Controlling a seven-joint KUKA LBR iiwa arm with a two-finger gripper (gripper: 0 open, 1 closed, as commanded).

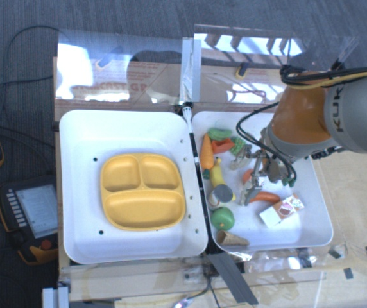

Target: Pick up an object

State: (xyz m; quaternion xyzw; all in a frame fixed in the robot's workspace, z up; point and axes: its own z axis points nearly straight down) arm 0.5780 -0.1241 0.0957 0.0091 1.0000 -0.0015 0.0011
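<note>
The arm comes in from the right and its hand (258, 175) sits low in the right bin (312, 233), mid-frame, among the toy food (219, 165). Can't tell if it's open or gripping anything. Yellow tray (144, 191) sits in the left bin (81, 236)

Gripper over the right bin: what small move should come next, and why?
Probably a short straight descent. The gripper hangs in the right bin with nothing between its fingers, and the orange carrot piece lies just beside its tips, apart from the white carton. Lowering there looks like the nearest clean grasp.
</note>
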